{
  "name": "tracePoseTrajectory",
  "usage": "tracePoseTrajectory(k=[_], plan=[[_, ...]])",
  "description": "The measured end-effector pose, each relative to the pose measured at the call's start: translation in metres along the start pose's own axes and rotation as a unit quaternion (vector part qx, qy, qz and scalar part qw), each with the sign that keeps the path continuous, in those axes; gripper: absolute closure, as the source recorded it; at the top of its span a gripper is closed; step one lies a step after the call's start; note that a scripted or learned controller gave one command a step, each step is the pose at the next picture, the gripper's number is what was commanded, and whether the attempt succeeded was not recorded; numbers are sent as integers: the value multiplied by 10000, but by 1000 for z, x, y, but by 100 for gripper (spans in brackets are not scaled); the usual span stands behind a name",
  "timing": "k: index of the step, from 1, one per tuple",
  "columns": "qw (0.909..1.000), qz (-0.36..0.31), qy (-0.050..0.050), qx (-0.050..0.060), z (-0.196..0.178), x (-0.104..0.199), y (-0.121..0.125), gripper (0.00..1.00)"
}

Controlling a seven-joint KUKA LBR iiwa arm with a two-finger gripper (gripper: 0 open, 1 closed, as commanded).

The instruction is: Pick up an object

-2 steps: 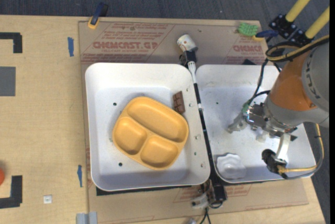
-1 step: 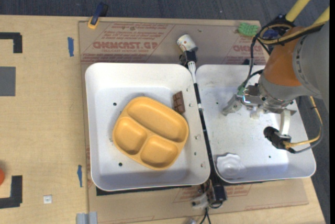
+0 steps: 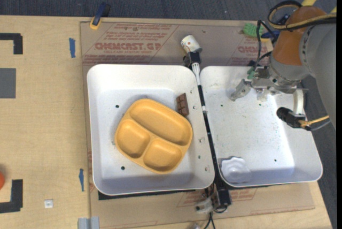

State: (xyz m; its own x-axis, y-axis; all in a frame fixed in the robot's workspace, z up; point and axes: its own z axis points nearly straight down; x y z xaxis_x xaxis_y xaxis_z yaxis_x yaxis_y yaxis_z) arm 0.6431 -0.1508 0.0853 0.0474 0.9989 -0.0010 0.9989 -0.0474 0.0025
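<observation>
Hovering over the right bin (image 3: 299,169) near its far edge, your gripper (image 3: 255,88) hangs with fingers spread and nothing between them. Your nearest target, a clear crumpled plastic cup (image 3: 235,168), sits in that bin's near-left corner; expect it light, slippery and easily crushed, so pinch its rim gently. The yellow divided tray (image 3: 154,135) fills the left bin (image 3: 101,115).

Lay flat in the left bin (image 3: 101,115): a yellow three-compartment tray (image 3: 153,134), turned at a slant, filling the bin's middle. Rested just beyond its far right corner, near the bin's right wall: a small brown block (image 3: 183,105). Sat in the right bin's (image 3: 299,163) near left corner: a clear, whitish lump (image 3: 235,169), details too faint to tell.
</observation>
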Motion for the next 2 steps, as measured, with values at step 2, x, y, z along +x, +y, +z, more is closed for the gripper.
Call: tracePoseTrajectory(k=[2], plan=[[9949, -1009, -9, -12, -143, -56, 27, 100]])
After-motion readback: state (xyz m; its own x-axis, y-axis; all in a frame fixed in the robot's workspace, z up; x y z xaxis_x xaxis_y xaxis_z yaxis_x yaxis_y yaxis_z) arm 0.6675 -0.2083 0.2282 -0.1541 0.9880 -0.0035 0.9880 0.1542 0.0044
